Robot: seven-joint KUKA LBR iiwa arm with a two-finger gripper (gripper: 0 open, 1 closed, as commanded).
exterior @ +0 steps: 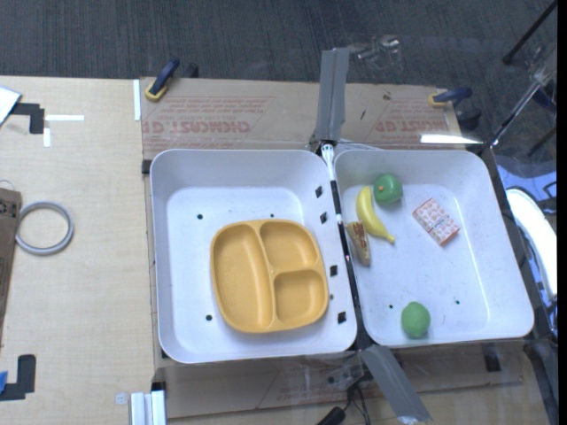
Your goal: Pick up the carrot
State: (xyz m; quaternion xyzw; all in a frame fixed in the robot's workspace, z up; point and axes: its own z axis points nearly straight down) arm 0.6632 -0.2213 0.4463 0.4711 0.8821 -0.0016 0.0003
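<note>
Contents, all placed with reference to the banana [373, 214]:

1. Banana: yellow, curved, lying in the upper left part of the right bin [505, 264].
2. Carrot [359, 242]: a small tapered brown-orange piece, too small to make out clearly. It lies just below and left of the banana, close against the bin wall on that side, its narrow end pointing away from the banana.
3. Green apple [387, 189]: round, dark-stemmed, just above and right of the banana, touching or nearly touching its upper end.
4. Red-and-white packet [436, 220]: flat, set askew, to the right of the banana and apart from it.
5. Green ball [415, 319]: well below the banana, slightly right, near the bin's front wall.
6. Left bin [177, 237]: left of the banana, beyond the shared walls.
7. Yellow divided plate [268, 274]: three compartments, lying flat in the left bin, below and left of the banana.
8. Tape roll [42, 227]: far left of the banana, on the bare worktop [80, 326].
9. Cardboard sheet [239, 118]: under both bins, showing above the banana.
</note>
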